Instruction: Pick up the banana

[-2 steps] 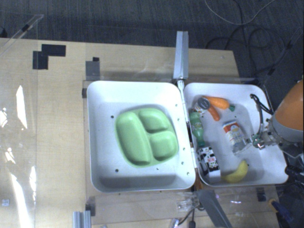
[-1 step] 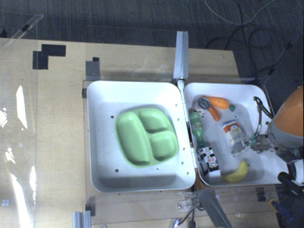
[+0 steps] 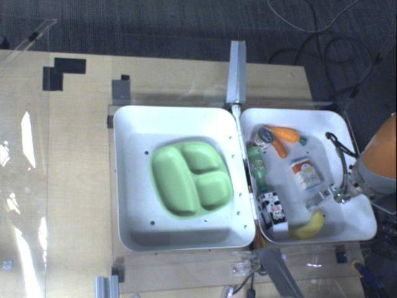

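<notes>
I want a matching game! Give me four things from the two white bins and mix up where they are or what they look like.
Things:
1. banana
2. carrot
3. green tray
4. green bottle

Clues:
A. fills the middle of the left bin
B. orange, at the far end of the right bin
C. yellow, at the near edge of the right bin
D. lies along the right bin's left wall

Pairs: 1-C, 2-B, 3-A, 4-D

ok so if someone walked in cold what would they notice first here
Probably the green divided plate sitting in the middle of the left bin, the biggest patch of colour. Next, the clutter in the right bin: an orange carrot near the top, a green bottle along its left wall, and the banana near the bottom edge. The gripper hangs just up and right of the banana.
</notes>
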Motion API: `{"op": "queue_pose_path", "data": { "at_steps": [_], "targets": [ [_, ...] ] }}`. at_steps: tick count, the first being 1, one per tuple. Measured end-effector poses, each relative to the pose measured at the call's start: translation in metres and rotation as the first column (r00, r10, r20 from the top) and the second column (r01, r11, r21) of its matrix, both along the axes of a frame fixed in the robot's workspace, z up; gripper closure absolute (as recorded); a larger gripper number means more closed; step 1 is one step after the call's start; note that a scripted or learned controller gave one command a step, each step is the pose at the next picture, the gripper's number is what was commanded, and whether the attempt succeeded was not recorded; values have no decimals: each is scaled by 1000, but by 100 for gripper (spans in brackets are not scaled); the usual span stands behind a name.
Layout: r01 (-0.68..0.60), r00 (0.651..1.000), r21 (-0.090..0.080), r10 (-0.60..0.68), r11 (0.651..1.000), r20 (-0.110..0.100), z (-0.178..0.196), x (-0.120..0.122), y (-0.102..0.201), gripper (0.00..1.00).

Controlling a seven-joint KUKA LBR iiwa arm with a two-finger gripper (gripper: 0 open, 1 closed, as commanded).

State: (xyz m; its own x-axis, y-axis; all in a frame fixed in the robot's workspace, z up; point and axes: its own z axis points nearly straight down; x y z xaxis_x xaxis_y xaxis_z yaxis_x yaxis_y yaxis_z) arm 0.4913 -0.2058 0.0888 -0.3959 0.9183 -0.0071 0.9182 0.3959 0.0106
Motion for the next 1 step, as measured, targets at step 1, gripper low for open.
{"op": "queue_pose_path", "data": {
  "at_steps": [1],
  "targets": [
    [-290, 957, -7, 290, 957, 0, 0, 0, 22, 0]
  ]
}}
